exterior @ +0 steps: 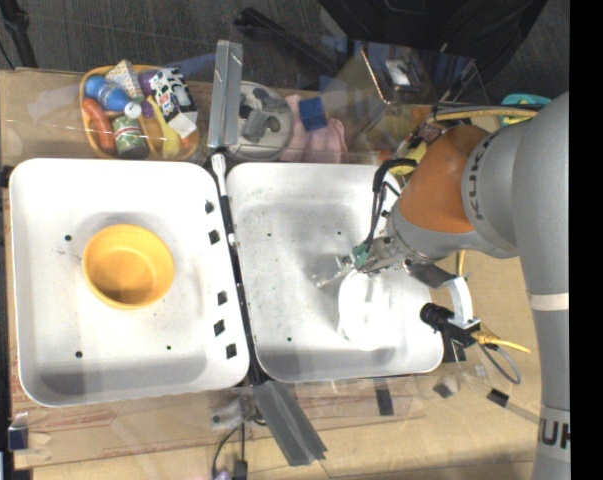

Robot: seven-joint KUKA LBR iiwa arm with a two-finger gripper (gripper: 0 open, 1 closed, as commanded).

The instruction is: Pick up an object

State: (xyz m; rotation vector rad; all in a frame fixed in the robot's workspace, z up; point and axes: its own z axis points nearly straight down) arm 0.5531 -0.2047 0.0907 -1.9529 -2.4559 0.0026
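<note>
A yellow bowl (129,264) sits upright in the left bin (41,368), left of its middle. In the right bin (281,338) a white, rounded object (367,310) lies near the front right corner, hard to tell apart from the bin floor. My gripper (339,269) is low in the right bin, just above and left of that white object and pointing left. A small green part (363,258) shows at the gripper's base. The orange band (436,188) and grey wrist hang over the bin's right side and hide the floor beneath them.
A yellow basket (136,113) of small toys and bottles stands behind the left bin. A grey object (261,118), a blue block (312,113) and pink cloth (321,143) lie behind the right bin. Cables and a black connector (441,320) hang by the right bin's front right rim.
</note>
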